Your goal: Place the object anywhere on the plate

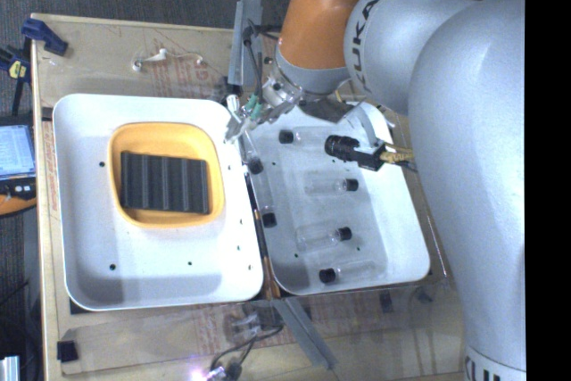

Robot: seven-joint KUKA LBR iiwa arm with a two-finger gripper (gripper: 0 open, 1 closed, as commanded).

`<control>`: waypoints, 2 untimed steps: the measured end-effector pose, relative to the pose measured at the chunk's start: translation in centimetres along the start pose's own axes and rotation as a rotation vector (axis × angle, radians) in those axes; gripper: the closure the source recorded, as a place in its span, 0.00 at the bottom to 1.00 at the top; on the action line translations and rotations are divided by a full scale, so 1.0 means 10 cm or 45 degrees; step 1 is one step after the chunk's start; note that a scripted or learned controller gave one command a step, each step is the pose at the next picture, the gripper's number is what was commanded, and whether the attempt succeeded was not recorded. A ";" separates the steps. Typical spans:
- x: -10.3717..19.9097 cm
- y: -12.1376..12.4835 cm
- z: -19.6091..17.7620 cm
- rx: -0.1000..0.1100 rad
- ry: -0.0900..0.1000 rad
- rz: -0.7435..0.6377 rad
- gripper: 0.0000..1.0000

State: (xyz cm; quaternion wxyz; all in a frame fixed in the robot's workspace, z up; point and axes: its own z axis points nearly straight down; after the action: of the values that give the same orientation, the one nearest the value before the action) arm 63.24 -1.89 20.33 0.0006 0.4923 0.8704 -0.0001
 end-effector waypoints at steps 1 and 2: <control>0.15 0.01 0.11 0.003 0.002 -0.191 1.00; 0.30 0.02 0.12 0.005 0.005 -0.459 1.00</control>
State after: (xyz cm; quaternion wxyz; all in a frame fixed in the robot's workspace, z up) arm 61.91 0.79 19.14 -0.0020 0.3283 0.9446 -0.0010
